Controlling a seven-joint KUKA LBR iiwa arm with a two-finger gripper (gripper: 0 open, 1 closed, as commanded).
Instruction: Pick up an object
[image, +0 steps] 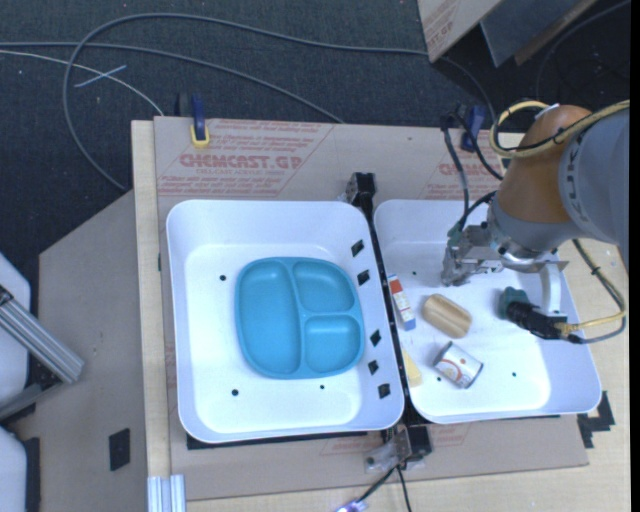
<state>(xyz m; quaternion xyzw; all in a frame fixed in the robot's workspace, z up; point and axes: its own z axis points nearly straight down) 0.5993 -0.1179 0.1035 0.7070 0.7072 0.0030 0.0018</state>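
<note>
The pincer (458, 272) hangs over the right bin (570, 395); whether its jaws are apart cannot be told. Just below it lies a tan block (447, 316), likely light, stiff and easy to grip across its short width. Further below sits a small can (458, 365), round and liable to roll. The board behind reads "CHEMCAST".

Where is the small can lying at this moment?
The small can lies on its side in the right bin, near its front edge, just below the tan block and apart from the hand.
</note>
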